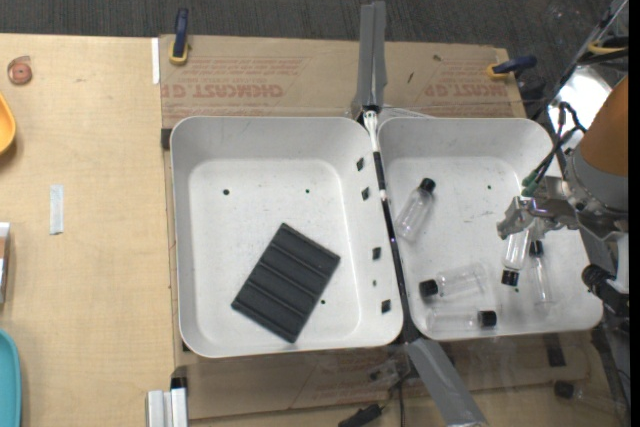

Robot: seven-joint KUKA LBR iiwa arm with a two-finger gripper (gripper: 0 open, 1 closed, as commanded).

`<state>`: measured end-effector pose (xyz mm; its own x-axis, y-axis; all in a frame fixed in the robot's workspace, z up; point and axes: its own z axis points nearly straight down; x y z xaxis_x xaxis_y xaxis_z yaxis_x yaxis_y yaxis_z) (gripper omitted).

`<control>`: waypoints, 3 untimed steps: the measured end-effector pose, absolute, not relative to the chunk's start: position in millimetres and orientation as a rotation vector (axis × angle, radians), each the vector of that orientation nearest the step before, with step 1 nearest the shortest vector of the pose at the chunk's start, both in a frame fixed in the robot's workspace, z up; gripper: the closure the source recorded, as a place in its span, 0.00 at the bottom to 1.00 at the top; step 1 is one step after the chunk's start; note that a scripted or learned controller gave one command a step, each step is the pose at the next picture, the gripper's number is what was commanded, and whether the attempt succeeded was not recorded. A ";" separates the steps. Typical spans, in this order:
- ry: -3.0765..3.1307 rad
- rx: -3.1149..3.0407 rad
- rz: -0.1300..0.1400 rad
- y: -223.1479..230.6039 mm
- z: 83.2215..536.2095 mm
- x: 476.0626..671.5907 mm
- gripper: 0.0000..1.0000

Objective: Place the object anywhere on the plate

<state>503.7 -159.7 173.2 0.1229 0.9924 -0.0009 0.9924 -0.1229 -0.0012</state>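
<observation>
The plate (287, 281) is a dark grey ribbed rectangle lying at a slant on the floor of the left bin (200, 215). Several clear vials with black caps are in the right bin (470, 155): one (414, 208) near the divider, one (455, 286) lying at the front, and a faint one (541, 281) at the right. My gripper (524, 223) is over the right side of that bin. A clear vial (514, 257) hangs from its fingers, black cap pointing down. The gripper looks shut on that vial's upper end.
A loose black cap (487, 318) lies near the right bin's front wall. A metal divider bar (372, 65) runs between the bins. Clamps (180, 35) (510, 67) hold the cardboard behind them. An orange dish (5, 130) and small bits sit on the wooden table at left.
</observation>
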 end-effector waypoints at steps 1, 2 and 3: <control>-2.293 -2.148 0.003 -87.9 191.1 554.5 1.00; -1.952 -2.461 0.008 -24.4 190.1 617.2 1.00; -2.045 -2.386 0.007 33.7 410.8 631.1 1.00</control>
<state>631.1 33.7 410.8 0.1529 0.9882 -0.0037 0.9882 -0.1529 -0.0021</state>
